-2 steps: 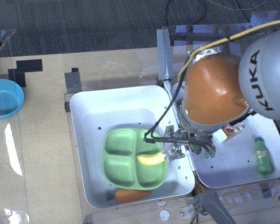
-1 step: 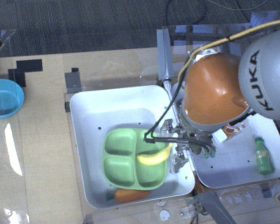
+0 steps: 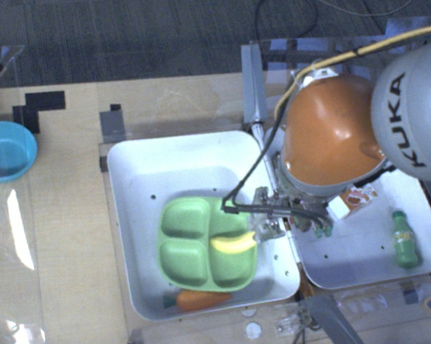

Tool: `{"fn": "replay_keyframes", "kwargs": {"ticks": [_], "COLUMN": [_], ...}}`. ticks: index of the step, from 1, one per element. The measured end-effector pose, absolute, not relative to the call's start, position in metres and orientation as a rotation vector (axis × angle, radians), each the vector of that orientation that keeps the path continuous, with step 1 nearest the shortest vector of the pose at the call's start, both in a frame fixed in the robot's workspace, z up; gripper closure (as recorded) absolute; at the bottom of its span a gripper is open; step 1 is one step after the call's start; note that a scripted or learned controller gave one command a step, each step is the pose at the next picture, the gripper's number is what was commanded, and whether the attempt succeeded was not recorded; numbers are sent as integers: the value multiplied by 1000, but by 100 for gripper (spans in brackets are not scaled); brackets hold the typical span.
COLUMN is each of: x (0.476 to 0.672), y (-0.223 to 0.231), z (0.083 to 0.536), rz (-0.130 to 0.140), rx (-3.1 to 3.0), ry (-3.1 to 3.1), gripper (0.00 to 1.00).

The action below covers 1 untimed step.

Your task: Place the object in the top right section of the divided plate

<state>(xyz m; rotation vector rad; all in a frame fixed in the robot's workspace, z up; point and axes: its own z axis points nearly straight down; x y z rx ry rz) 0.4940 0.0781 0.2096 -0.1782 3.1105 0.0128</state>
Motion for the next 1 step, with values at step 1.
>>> {"fn": "replay_keyframes", "kwargs": {"ticks": [1], "x": [494], "y": [78], "z": [210], "rz": [13], "rx": [-179], "ry": [3111], "gripper": [0]}}
